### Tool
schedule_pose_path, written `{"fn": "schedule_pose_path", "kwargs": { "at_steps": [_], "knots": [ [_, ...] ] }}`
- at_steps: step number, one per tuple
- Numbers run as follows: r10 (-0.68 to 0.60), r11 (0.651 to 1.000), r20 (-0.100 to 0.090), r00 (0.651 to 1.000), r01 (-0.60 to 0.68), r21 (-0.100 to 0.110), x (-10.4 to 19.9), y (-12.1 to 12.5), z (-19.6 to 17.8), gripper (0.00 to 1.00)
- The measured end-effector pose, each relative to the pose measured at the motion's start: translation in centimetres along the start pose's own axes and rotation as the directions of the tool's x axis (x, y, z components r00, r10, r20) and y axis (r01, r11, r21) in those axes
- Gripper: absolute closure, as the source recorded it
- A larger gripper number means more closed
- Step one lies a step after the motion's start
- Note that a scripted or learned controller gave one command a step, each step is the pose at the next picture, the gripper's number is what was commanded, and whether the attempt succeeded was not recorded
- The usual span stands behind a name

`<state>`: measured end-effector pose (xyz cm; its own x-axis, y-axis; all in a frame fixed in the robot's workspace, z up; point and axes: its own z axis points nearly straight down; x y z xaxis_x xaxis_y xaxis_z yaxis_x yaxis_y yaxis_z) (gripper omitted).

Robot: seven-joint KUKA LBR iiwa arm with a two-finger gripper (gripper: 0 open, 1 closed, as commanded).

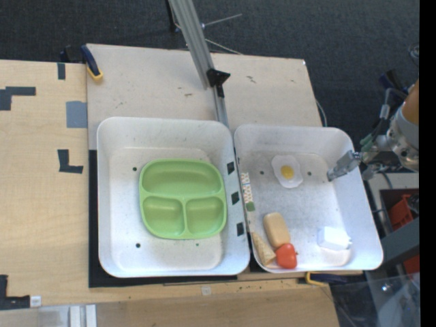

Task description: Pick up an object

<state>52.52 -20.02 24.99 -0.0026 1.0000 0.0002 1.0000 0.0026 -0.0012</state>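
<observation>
We take the right bin (354, 182) as our landmark. The pincer (338, 167) hangs over its far right wall, reaching in from the right; we cannot tell how it is set. On the bin's floor, toward the far side, lies a fried egg toy (288, 172), white with a yellow yolk, apart from the pincer. Near the bin's near-left corner lies a bread roll (276, 228), its long axis running from the near wall toward the far one, leaning slightly left. A red tomato (287, 255) touches its near end. A white block (334, 238) sits by the bin's near-right corner. Left of the bin, a green divided plate (182, 197) lies in the left bin (109, 203).
</observation>
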Motion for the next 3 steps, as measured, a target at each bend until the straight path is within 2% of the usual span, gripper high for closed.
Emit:
{"fn": "schedule_pose_path", "kwargs": {
  "at_steps": [1, 2, 3],
  "knots": [
    [0.0, 1.0, 0.0, 1.0, 0.0, 0.0, 0.0, 0.0, 0.0, 0.0],
    [0.002, 1.0, -0.001, 1.0, -0.002, 0.005, -0.5, -0.9, 5.6, 0.0],
    [0.001, 1.0, -0.002, 1.0, -0.001, 0.007, 0.3, -0.9, 11.9, 0.0]
  ]
}}
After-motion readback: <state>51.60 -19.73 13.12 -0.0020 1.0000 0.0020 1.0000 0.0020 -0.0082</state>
